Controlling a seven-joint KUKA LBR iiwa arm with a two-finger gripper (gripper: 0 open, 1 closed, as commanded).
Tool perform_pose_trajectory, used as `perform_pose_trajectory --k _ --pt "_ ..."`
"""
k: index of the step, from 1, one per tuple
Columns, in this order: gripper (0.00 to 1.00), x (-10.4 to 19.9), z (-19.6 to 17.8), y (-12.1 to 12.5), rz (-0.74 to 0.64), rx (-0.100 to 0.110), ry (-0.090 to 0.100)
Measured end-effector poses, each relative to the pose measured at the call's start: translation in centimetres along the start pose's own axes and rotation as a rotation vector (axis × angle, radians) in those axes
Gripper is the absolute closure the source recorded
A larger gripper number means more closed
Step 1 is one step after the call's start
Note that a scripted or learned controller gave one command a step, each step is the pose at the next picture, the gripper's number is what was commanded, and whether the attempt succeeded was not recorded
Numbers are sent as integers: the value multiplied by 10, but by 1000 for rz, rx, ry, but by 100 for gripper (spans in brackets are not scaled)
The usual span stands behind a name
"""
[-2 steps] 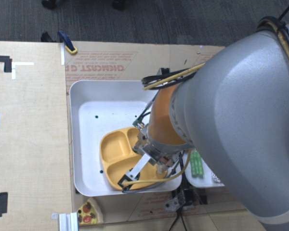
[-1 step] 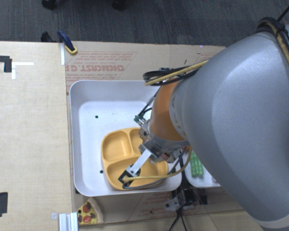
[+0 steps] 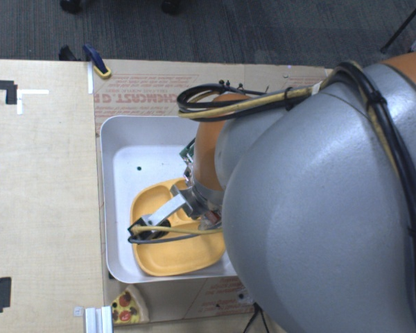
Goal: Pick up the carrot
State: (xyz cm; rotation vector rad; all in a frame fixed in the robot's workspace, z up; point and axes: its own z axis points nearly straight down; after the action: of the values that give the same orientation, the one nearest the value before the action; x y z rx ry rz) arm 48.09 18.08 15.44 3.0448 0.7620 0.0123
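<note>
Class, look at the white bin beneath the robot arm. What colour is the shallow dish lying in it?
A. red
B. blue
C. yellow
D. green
C: the dish in the white bin is plainly yellow, with the grey arm covering part of its right side.

White bin [image 3: 135, 155] half behind arm [image 3: 319, 207]
</note>
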Motion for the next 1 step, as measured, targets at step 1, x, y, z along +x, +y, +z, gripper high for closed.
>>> perform_pose_trajectory --k 1 --pt "100 20 -9 -36 -60 -6 -4"
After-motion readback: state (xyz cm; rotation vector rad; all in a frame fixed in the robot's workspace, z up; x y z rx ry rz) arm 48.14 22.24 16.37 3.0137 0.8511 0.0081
